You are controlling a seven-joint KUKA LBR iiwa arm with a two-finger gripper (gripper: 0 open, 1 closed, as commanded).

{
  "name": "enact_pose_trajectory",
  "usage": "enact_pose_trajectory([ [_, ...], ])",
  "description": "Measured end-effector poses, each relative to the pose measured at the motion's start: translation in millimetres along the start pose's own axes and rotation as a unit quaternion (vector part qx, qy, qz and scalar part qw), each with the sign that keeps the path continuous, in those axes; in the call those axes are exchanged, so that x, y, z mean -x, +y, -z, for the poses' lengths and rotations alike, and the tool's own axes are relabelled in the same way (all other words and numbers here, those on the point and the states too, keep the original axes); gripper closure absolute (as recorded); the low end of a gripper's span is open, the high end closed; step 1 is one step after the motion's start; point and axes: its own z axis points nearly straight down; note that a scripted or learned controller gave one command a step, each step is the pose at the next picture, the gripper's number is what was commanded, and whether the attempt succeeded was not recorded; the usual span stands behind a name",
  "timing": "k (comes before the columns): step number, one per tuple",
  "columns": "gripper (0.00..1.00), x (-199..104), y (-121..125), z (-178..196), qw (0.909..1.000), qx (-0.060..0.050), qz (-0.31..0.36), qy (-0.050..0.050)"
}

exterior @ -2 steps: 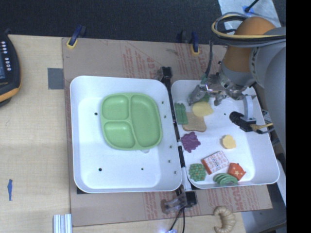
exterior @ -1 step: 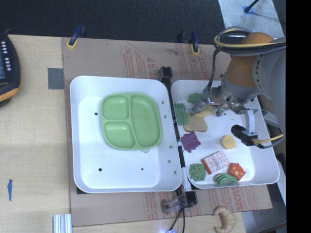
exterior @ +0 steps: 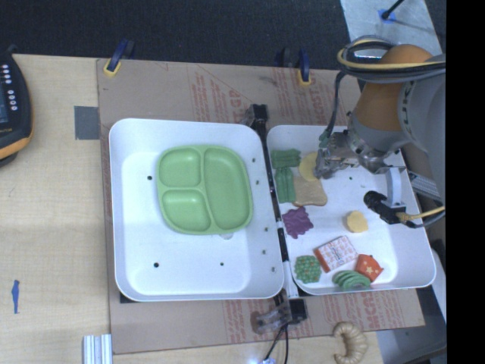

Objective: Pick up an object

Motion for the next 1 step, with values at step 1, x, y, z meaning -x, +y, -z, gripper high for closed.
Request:
enact_pose_trajectory([
  [1, 0.0, -0.1, -0.4, -0.9, 1.0, -0.001, 0.0, 0.0],
])
